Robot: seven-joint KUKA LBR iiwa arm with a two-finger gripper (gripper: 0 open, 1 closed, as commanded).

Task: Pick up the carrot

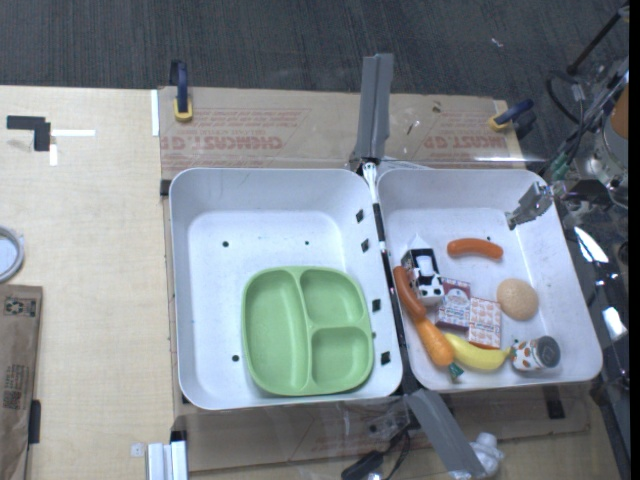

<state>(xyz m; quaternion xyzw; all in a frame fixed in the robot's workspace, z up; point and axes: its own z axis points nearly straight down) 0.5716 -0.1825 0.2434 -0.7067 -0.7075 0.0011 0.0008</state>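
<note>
You are looking down on a pale wooden table (90, 228) with dark carpeted floor (300, 18) beyond its far edge. A sheet of brown cardboard (270, 128) with red print lies under the two bins, pinned at the back by a blue-and-yellow clamp (180, 93) on the left and a second clamp (512, 116) on the right. A roll of tape (8, 256) sits at the table's left edge, with a brown paper bag (18, 368) just below it.

The left bin (200, 208) holds a green divided plate (306, 330), lying flat toward the near side.

The right bin (560, 298) is crowded. The carrot (430, 336) lies near the bin's left wall, slanting down to the right, green stub at its lower end. A small black-and-white cow toy (424, 272) rests against its upper part, and an orange-red sausage-shaped piece (403, 290) lies alongside it on the left. A banana (476, 354) touches the carrot's lower end. A red-and-white box (468, 312) sits just right of the carrot, a tan egg-shaped object (518, 298) beside that, a small can (540, 354) in the near right corner, and a hot dog (474, 249) toward the back.

The gripper (528, 206) hangs over the bin's far right corner, well apart from the carrot; you cannot tell whether it is released or clenched, and nothing shows in it.
</note>
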